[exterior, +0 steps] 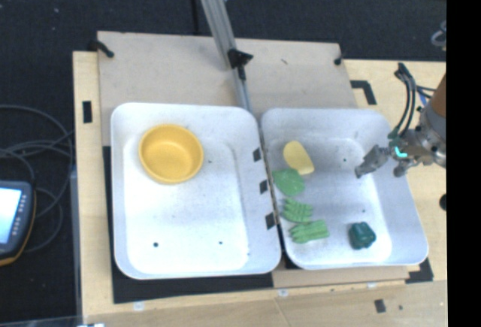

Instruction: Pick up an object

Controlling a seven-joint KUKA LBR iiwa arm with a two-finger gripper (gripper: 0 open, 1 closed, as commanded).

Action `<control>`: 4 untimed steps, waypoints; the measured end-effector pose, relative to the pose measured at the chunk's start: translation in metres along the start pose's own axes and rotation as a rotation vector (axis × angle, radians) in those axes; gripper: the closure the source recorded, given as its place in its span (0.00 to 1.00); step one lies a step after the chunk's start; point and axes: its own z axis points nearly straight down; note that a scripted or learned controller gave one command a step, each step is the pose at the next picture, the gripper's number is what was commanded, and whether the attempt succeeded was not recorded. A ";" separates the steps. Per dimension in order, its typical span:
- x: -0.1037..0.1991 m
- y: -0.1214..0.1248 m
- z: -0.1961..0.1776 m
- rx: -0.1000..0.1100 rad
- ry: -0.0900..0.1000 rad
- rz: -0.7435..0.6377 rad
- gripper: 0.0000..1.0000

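Glossy plastic yellow bowl point(171, 153), matt white bins point(188, 258)

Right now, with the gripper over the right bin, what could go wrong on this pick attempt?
The gripper sits near the right bin's right wall, apart from every object, so closing here would likely grab nothing. The green pieces lie bunched against the left wall beside the yellow piece; a descent there may nudge neighbours or strike the rim. The dark green block lies near the front corner, leaving little finger room.

Bench point(90, 168) bearing two white bins point(188, 258)
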 end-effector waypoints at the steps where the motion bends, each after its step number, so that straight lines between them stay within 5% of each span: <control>1: 0.000 0.000 0.000 0.000 0.000 0.000 0.00; 4: -0.003 -0.002 0.123 0.001 0.000 0.001 0.00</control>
